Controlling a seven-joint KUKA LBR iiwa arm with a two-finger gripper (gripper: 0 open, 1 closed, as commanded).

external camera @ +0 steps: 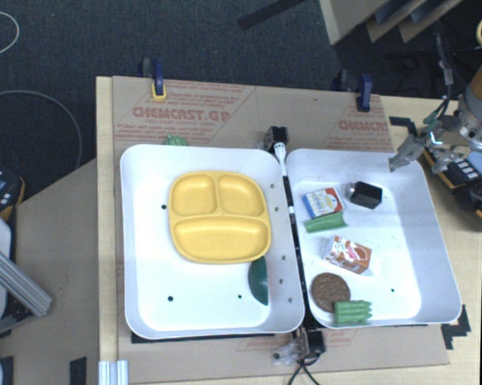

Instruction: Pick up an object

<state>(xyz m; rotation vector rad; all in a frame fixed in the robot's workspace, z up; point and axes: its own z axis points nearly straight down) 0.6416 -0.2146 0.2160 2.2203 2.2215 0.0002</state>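
The pincer hung by the right bin's far corner; its grip I cannot tell. It was not holding anything yet, and next it needed to go down to the black block.

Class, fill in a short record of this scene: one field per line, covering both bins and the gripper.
left bin: yellow divided plate, dark green item at its lower right
right bin: black block, blue-and-white packet, green stick, red-and-white packet, brown disc, green ridged piece
gripper: over right bin's far right corner, holding nothing visible
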